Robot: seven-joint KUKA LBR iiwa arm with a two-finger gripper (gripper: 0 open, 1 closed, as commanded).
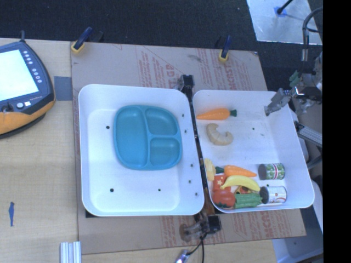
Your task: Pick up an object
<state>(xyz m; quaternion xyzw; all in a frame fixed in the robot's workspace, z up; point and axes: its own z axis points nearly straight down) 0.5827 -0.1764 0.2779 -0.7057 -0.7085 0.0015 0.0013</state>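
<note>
We cannot tell if the jaws (pixel 276 102) are apart or together; they hang over the right bin's (pixel 285 133) top right corner with nothing in them. The carrot (pixel 213 114) and a pale curved piece (pixel 219 135) lie near the top left. Toys and two cans (pixel 272 183) crowd the bottom corner. We think a grab there could slip, because everything touches.

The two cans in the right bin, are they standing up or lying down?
Lying down. The green-labelled can and the red-labelled can both show their long sides, ends pointing left and right, on the floor of the right bin.
</note>
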